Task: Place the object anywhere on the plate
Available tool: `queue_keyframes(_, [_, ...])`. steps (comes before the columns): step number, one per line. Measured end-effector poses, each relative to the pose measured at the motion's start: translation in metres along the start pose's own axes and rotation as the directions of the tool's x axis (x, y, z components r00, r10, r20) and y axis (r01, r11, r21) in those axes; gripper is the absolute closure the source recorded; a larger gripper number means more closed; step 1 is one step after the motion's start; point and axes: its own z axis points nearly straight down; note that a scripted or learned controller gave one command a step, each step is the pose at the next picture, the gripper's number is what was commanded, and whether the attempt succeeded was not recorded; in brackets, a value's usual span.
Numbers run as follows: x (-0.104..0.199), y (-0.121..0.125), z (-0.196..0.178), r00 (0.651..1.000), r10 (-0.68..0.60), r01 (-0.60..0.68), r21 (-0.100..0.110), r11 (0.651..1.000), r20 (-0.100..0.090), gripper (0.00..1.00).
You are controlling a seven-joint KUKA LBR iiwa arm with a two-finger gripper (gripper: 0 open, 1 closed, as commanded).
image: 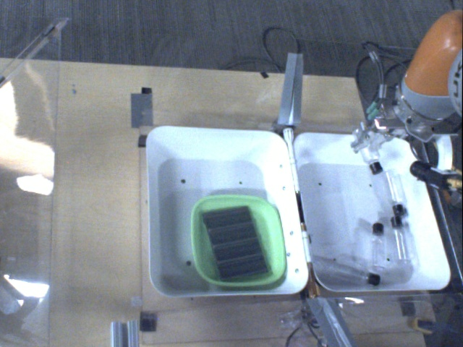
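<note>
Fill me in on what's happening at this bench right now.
A grey robot arm with an orange band reaches in over the right bin, which holds several clear tubes with dark caps. Its gripper is at that bin's far edge, with one tube just beneath it; a grasp isn't clear. The green plate sits in the left bin, carrying a dark ribbed block. No tube is on the plate yet.
</note>
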Motion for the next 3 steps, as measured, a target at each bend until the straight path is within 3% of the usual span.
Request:
queue_keyframes(1, [0.012, -0.019, -0.060, 0.968, -0.250, 0.250, -0.004, 0.968, 0.001, 1.00])
queue_keyframes(2, [0.072, -0.040, -0.019, 0.943, -0.334, 0.334, 0.001, 0.943, -0.003, 1.00])
queue_keyframes(3, [0.127, -0.073, -0.098, 0.863, -0.505, 0.505, -0.004, 0.863, 0.000, 1.00])
